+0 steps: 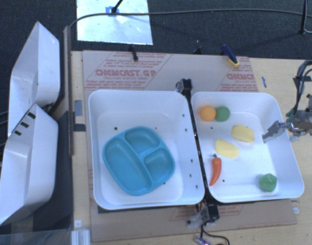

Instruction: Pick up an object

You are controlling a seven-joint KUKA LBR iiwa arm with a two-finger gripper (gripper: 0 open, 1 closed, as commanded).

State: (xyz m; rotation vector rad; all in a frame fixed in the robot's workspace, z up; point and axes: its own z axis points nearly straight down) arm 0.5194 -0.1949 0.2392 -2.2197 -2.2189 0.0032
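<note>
The right bin (286, 157) holds several toy foods. An orange ball (207, 113) and a green ball (223, 113) lie side by side at its far left. Two yellow pieces sit in the middle, one (242, 133) further back and one (226, 148) nearer. A red-orange pepper (215, 170) lies along the left wall, and a green lump (268, 182) rests at the near right corner. My gripper (272, 132) hangs over the bin's right side, just right of the further yellow piece and apart from it. Nothing shows in its grasp.
A blue divided plate (139, 160) lies in the left bin (100, 111). Black clamps (185, 86) join the two bins at the middle. Two spare white bins (31, 131) lean at the far left. A blue and yellow clamp (230, 55) sits behind the right bin.
</note>
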